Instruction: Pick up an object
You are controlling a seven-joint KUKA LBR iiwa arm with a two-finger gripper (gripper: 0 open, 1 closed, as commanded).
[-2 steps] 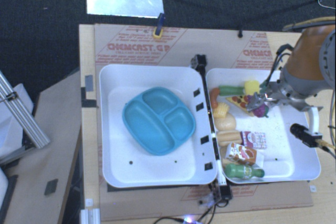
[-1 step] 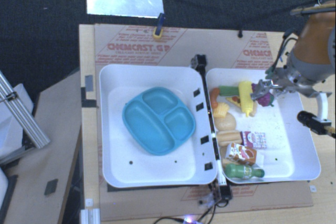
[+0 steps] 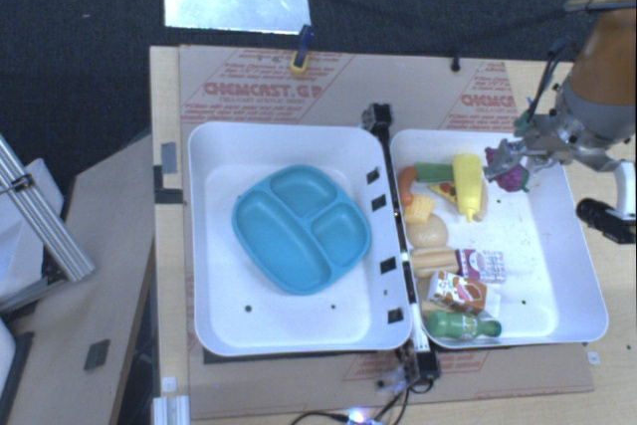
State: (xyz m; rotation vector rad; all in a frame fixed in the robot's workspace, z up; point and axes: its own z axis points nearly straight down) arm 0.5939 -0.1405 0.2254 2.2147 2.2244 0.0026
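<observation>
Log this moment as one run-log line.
gripper: over right bin, purple object at its tip, hold unclear | yellow mustard bottle, green bottle: in right bin | blue divided plate: in left bin

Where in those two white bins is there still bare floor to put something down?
The right bin is bare along its right side, beyond the yellow bottle and green bottle; its left side is crowded. The left bin has margins around the blue tray.
</observation>
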